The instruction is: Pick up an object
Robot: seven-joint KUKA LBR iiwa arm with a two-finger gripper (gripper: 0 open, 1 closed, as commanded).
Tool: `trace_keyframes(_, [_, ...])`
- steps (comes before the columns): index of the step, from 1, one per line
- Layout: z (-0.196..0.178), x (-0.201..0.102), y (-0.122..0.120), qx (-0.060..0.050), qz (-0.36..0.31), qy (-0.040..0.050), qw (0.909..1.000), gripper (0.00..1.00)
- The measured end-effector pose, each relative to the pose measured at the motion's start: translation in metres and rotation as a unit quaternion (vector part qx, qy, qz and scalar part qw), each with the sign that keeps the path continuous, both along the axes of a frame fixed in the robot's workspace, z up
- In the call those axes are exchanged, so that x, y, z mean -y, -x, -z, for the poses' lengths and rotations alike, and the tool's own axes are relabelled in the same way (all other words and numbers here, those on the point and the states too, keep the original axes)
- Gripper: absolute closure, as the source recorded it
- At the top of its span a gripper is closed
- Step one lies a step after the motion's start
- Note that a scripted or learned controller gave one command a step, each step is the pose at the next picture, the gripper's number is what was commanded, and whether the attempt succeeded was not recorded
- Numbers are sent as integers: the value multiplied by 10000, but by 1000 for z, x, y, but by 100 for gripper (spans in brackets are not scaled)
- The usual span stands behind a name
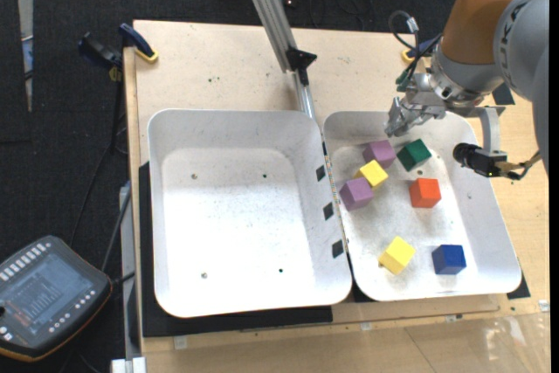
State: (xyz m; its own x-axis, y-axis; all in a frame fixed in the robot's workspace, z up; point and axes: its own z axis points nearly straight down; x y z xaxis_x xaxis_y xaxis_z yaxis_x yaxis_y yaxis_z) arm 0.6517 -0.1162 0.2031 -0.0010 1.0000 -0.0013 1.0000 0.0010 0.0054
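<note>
The right bin [489, 227] holds several small blocks. A purple block [379, 152] and a green block [414, 155] lie near its far end, with a yellow block [373, 174] and a second purple block [355, 192] just in front of them. An orange block [424, 192] sits mid-bin. Another yellow block [397, 255] and a blue block [448, 259] lie toward the near end. My gripper [400, 123] hangs over the far end of this bin, just above and between the far purple block and the green one. Nothing shows between its fingers.
The left bin [236, 205] lies beside the right one. A slanted metal pole [271, 13] crosses the bench behind the bins. A teach pendant [44, 297] lies at the lower left, off the bench. A blue and yellow clamp [135, 42] sits at the bench's far left corner.
</note>
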Motion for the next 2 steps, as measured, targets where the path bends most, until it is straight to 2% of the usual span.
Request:
trace_keyframes(1, [-15, -45, 19, -29, -29, -13, 10000, 100])
trace_keyframes(2, [-21, -105, 24, -29, -39, -19, 10000, 100])
